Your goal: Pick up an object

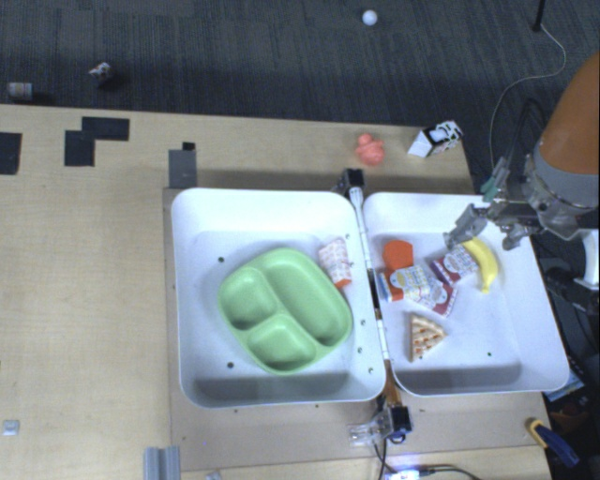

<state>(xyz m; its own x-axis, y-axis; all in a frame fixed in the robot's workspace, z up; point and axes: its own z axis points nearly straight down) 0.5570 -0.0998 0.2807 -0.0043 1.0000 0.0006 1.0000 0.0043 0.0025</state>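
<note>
On my far left the pale wooden counter (84, 309) lies bare apart from some dark rectangular marks near its back edge. Next comes the left bin (192, 281), where a green divided plate (284, 309) lies flat and takes up most of the floor, with a small red-and-white packet (335, 260) propped against the wall by the seam between the bins. Across that seam, the right bin (525, 366) holds the likely pickings, loosely clustered as if dropped in: an orange block (398, 253), a crinkled snack wrapper (419, 281) just beside it, a pizza slice toy (424, 336) nearer the front wall, and a red-and-white pouch (457, 265) touching a yellow banana (483, 263). My pincer (486, 225) hangs just above the banana and pouch, its fingers spread apart with nothing between them, so I judge one of those two to be my target, not yet grasped. Behind the bins, a pink lump (370, 148) and a small black-and-white item (436, 138) sit on the counter's back strip, and beyond that lies dark carpeted floor (281, 47) with a small white ball (369, 17).
</note>
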